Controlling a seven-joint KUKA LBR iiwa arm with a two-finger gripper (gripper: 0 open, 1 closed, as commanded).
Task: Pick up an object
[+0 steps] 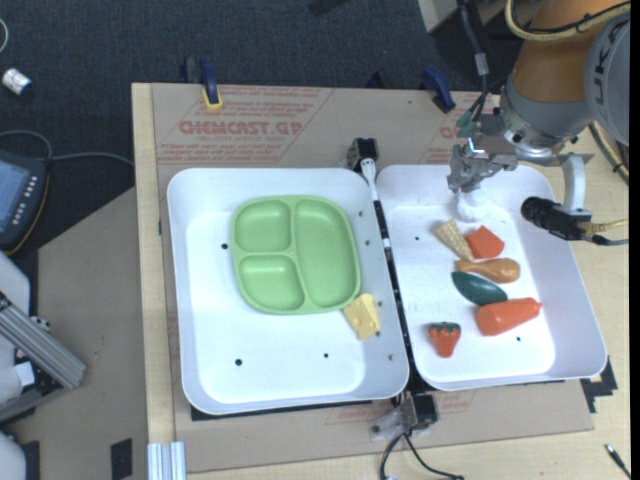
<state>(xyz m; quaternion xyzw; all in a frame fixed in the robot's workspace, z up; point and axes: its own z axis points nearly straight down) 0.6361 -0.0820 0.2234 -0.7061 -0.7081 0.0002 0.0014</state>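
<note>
Near the far edge of the right bin: the gripper (470,180) hung low over the bin floor, just above a small white object (470,206) lying close to that edge.

Gripper state: the fingers pointed down, but whether they stood apart or together could not be told from this slanted view; nothing was visibly between them.

Task's thing: no object was lifted. The white object under the fingers looked the likeliest target. The rest lay toward the middle and near edge of the right bin (570,353): a tan wedge (452,237), a red-orange block (485,242), a brown drumstick-shaped piece (492,269), a dark green piece (478,288), an orange carrot-like piece (507,315) and a small red strawberry-like piece (445,338).

Left bin: the left bin (200,368) carried a green divided plate (295,254) at its middle, and a yellow piece (363,316) by the plate's near right corner.

Risk, miss: the white object was pale against the white floor and small, so a close might have caught air or only clipped it.

Risk, shove: a descent slightly off centre would probably have pushed it against the far wall or toward the tan wedge just beside it.

Risk, crowding: the toys clustered close together, some touching, so a drift toward the middle could have nudged several at once.

Arm pose: the arm (565,58) reached in over the far right corner, orange band high, wrist bent straight down.
</note>
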